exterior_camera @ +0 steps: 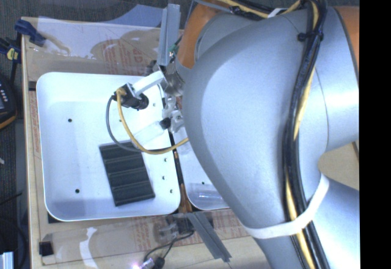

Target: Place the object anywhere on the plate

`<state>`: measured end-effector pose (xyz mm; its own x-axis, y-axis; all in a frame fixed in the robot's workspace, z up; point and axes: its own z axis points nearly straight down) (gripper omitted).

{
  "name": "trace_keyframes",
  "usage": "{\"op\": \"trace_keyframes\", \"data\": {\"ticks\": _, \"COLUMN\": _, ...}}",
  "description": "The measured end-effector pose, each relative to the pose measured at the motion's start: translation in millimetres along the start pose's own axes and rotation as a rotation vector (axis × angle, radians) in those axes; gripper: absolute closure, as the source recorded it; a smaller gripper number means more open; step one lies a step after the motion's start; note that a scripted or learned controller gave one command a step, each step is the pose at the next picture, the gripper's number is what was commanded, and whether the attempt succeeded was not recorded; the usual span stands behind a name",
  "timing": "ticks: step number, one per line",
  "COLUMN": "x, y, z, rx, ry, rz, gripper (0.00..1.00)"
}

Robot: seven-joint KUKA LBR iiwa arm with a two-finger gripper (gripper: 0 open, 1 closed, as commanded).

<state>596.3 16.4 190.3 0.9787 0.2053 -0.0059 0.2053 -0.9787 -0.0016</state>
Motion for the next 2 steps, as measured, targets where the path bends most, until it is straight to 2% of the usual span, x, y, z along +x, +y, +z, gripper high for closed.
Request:
{"op": "trace_keyframes", "data": {"ticks": 1, "x": 38.4, "y": -66.4, "z": -0.9, "rx": -0.001, "ry": 0.005, "rz": -0.02, "gripper": 1.0}}
{"op": "trace_keyframes", "data": {"ticks": 2, "x": 61.8, "y": -129.3, "z": -42.6, "rx": -0.002, "ry": 0.005, "rz": -0.199, "gripper": 1.0}}
